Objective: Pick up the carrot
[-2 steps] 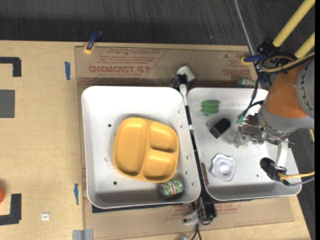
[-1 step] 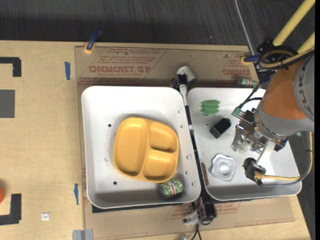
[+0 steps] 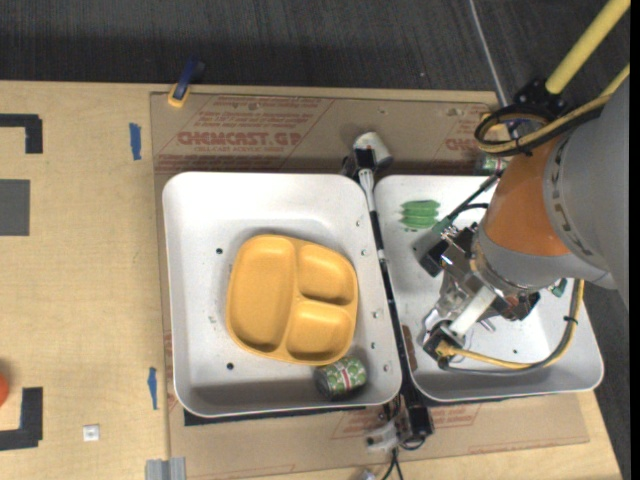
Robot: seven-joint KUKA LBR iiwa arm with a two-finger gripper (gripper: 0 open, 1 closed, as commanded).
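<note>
Altogether two white bins [image 3: 190,268], one yellow divided plate [image 3: 292,298], one small can [image 3: 342,376], one green item [image 3: 420,213], one hand [image 3: 440,340], grip state unclear.

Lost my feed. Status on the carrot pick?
Claw low in right bin. No carrot seen. Green item at bin's far end; yellow plate, can in left bin.

A robotics lab bench is shown. Two white bins [image 3: 190,268] are clamped side by side on a cardboard sheet [image 3: 250,128] printed with a brand name, laid over a plywood top. Blue tape marks [image 3: 135,140] and black squares [image 3: 12,208] are stuck at 9 o'clock. Loose cables [image 3: 520,128] and a yellow hose [image 3: 598,28] are seen at 2 o'clock.
</note>
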